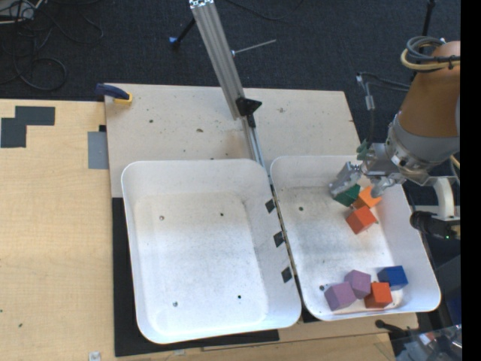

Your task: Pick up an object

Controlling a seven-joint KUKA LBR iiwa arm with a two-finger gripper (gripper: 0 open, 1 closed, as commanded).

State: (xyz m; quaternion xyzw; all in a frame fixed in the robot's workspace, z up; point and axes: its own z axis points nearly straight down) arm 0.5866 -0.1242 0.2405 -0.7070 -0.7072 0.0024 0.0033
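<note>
We see the arm [425, 111] reaching in from the right over the right bin [319, 239]. Its tool [359, 183] is low at the upper part of this bin, near the far wall. A green block [347, 196] lies directly under the grey metal part of the tool, and a small orange block [369, 198] is just beside it on the right. We cannot tell if the tool is released or clenched, because the blocks and the metal parts overlap there. A bigger red-orange cube [361, 219] sits just below these two, on the bin floor.

In the near right corner of the same bin we find a cluster: two purple blocks [348, 289], one orange-red block [379, 295] and a blue block [393, 277], all close together.

The left bin [143, 201] stands just beside the right one on the tabletop [173, 119]. A metal bar [222, 55] rises at a slant behind the bins.
</note>
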